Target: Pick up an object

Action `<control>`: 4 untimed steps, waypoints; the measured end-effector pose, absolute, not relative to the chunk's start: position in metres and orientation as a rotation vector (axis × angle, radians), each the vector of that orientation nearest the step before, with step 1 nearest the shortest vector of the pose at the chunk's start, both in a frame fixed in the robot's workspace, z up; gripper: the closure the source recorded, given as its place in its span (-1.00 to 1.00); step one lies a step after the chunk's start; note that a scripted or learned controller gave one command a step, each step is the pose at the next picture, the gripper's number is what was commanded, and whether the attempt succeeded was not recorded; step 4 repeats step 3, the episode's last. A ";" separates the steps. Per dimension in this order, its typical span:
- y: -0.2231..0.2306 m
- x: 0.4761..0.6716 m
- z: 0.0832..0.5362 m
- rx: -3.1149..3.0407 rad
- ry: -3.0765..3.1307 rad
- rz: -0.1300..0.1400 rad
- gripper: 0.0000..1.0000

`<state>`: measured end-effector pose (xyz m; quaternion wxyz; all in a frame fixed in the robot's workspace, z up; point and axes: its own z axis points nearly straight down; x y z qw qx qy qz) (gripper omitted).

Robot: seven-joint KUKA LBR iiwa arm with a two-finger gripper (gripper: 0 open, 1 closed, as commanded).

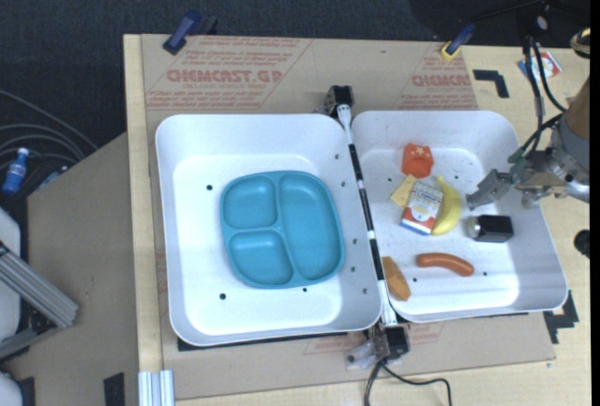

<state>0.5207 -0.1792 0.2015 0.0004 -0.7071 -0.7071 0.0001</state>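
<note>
Blue divided plate: one, left bin. Right bin: one banana, two sausages. Gripper state indeterminate.

You are looking at a printed tabletop carrying the left bin and the right bin, edges touching.

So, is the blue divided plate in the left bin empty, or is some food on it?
Empty. The blue divided plate lies flat in the left bin, and all three compartments show bare blue surface.
</note>
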 end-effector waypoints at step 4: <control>-0.098 0.608 0.191 -2.220 -2.224 -0.003 1.00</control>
